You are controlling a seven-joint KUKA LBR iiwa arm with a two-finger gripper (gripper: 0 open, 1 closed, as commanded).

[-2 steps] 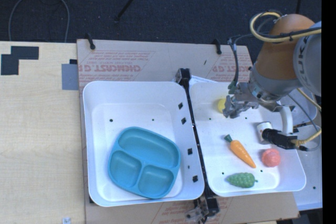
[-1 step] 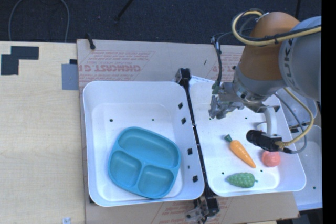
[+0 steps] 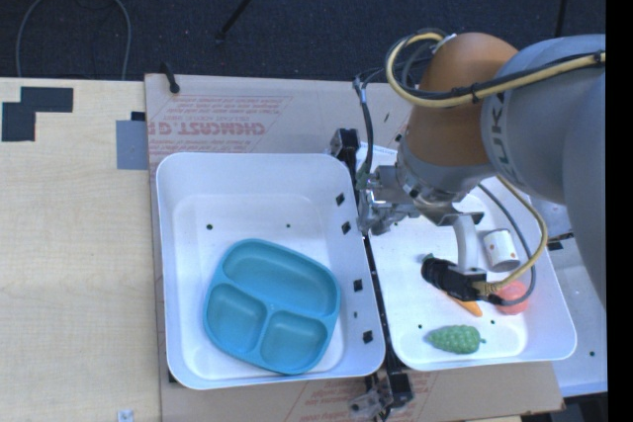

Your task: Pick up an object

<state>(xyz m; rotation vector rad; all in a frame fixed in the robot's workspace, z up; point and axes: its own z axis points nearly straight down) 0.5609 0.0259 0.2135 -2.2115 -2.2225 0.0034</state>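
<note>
Your gripper (image 3: 380, 209) hangs at the seam where the two white bins meet, under the grey arm's wrist and its orange band (image 3: 465, 99). The wrist covers most of it from above, so you cannot tell how far open it is or whether it has hold of anything.

Below the gripper and toward the view's left, the blue divided tray (image 3: 269, 304) lies flat in the left bin (image 3: 188, 188). It is tilted a little against the bin's edges, with one large compartment and two smaller ones facing up. It is near the gripper but apart from it.

Below the gripper and toward the view's right, the green bumpy object (image 3: 455, 339) lies on the floor of the right bin (image 3: 539, 336), close to that bin's near wall. It is well clear of the gripper.

Further right of the gripper, and a little above the green object, a pink-red object (image 3: 511, 297) lies partly hidden behind the robot's cabling. A small orange piece (image 3: 473, 307) lies just beside it. You cannot tell what either one is.

Both bins rest on a cardboard sheet (image 3: 213, 126) with red print, which shows above the gripper and to its left. The pale wooden bench (image 3: 69, 252) lies far to the left.
</note>
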